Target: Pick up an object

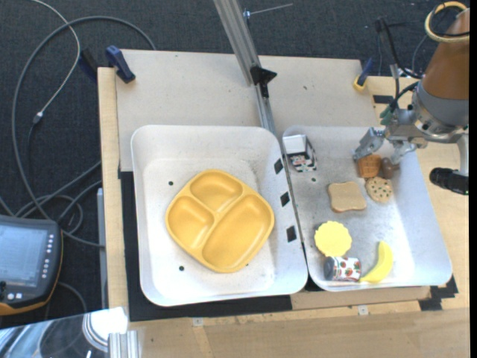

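Note:
My gripper (378,155) hangs over the back of the right bin (436,230), its two grey fingers apart. Just below them lies a small orange-brown piece (369,167), touching or nearly touching the left finger; I cannot tell whether it sits between the fingers. A chocolate-chip cookie (380,191) and a slice of toast (347,197) lie just in front of it. Further forward are a yellow round disc (332,238), a small printed can (343,268) on its side and a banana (380,263).
A small white box (298,154) sits at the right bin's back left corner. The left bin (149,200) holds a yellow divided plate (220,220). A slanted metal pole (238,36) rises from between the bins. Cables and a tablet (26,259) lie left of the bench.

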Motion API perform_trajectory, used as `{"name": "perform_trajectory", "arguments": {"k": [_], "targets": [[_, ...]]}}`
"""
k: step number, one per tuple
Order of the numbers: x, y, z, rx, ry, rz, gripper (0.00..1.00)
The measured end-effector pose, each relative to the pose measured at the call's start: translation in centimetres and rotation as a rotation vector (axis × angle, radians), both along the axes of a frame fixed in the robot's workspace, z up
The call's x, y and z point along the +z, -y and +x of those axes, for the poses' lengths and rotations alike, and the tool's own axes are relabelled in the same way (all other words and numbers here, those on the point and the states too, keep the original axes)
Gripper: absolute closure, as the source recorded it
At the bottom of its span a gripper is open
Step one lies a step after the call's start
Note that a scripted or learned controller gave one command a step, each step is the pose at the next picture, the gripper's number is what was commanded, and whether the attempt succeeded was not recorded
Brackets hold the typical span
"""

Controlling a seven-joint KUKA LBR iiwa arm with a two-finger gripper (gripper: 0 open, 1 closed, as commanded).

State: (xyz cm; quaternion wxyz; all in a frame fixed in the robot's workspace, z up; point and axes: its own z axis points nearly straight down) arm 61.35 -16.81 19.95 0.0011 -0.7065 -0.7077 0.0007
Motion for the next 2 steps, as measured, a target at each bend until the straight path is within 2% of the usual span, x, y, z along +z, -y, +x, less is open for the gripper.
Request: {"name": "perform_trajectory", "arguments": {"k": [1,2], "targets": [[1.2,0.0,0.1,0.002,0.003,-0.001,1.00],[9.1,-4.5,4.0,0.006,0.016,-0.001,1.00]]}}
